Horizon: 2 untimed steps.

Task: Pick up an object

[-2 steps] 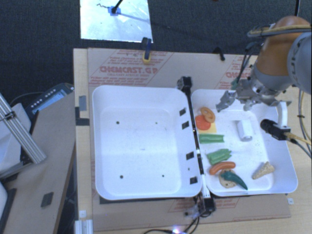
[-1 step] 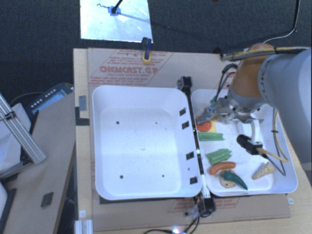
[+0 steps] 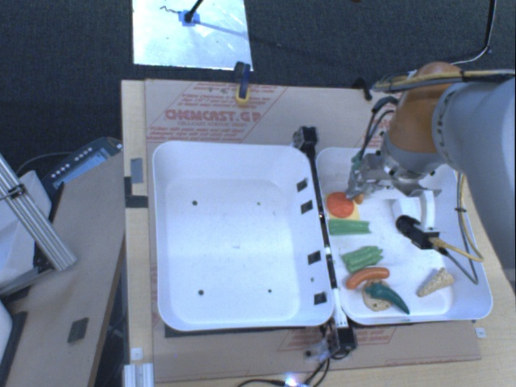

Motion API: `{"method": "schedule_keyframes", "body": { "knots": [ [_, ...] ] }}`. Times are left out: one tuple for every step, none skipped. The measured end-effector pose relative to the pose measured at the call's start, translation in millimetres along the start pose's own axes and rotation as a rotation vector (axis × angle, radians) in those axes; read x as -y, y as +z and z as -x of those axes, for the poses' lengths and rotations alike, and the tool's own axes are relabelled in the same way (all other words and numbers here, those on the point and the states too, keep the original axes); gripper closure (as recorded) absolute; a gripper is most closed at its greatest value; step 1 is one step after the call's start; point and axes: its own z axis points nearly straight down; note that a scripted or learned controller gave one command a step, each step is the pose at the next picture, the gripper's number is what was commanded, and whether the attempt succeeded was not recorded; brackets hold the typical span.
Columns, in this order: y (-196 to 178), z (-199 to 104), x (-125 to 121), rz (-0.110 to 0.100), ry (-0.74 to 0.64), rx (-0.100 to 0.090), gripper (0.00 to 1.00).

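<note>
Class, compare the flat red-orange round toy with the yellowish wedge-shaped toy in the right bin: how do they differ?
The flat red-orange round toy is round and red; the yellowish wedge-shaped toy is angular and pale. The round toy lies near the gripper, the wedge at the bin's front right. Both rest in the right white bin.

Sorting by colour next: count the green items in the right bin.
2 plainly green: one green piece just below the red-orange item, another green piece lower down. A teal pepper-like item lies near the front; the arm may hide more.
</note>
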Motion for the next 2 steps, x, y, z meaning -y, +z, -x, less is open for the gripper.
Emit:
{"method": "schedule_keyframes", "body": {
  "knots": [
    [-70, 26, -39, -0.007, 0.0, 0.002, 1.0],
    [-116, 39, -18, -0.011, 0.004, 0.001, 1.0]
  ]
}}
